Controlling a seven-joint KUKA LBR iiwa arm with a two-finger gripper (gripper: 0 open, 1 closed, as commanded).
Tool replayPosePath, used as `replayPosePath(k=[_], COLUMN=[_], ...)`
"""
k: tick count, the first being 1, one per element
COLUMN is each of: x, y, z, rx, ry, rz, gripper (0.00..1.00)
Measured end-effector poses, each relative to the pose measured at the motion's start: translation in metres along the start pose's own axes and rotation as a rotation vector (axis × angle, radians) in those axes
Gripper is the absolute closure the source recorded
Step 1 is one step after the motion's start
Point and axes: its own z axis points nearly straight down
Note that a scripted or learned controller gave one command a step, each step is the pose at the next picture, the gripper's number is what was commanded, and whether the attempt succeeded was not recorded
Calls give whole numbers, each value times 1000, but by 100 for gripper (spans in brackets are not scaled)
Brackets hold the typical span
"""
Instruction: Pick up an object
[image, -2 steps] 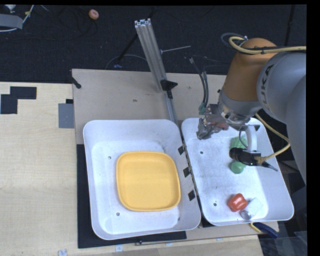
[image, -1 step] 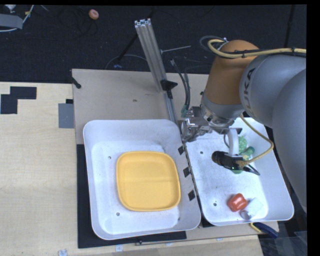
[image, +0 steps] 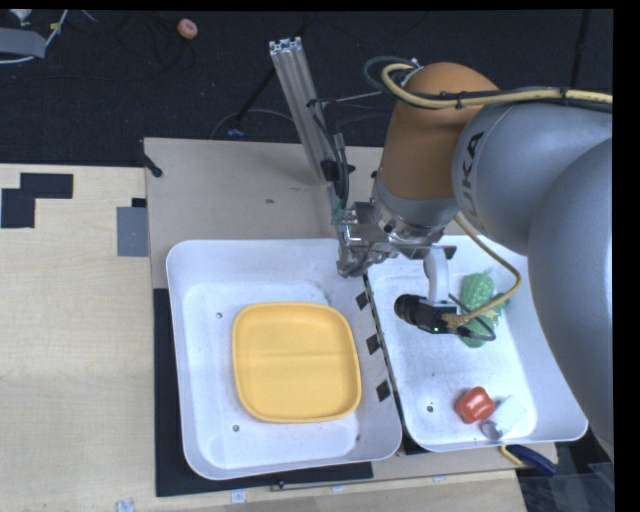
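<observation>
A yellow rounded-square plate (image: 296, 360) lies flat in the left bin (image: 195, 300). In the right bin (image: 540, 415) a green knobbly object (image: 478, 293) rests near the far right side. A small red object (image: 474, 404) lies toward the front, and a little grey piece (image: 491, 430) sits just in front of it. My gripper (image: 351, 256) hangs low over the far end of the divider between the two bins. It is beyond the plate's far right corner and left of the green object. Nothing shows held in it.
An aluminium strut (image: 305, 110) slants up behind the bins, close to the gripper. The grey arm covers the right bin's far right part. Black tabs (image: 373, 343) line the edge between the bins.
</observation>
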Motion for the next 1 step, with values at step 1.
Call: replayPosePath(k=[1], x=[29], y=[4], z=[3], rx=[2], ry=[-1], rz=[2], gripper=[100])
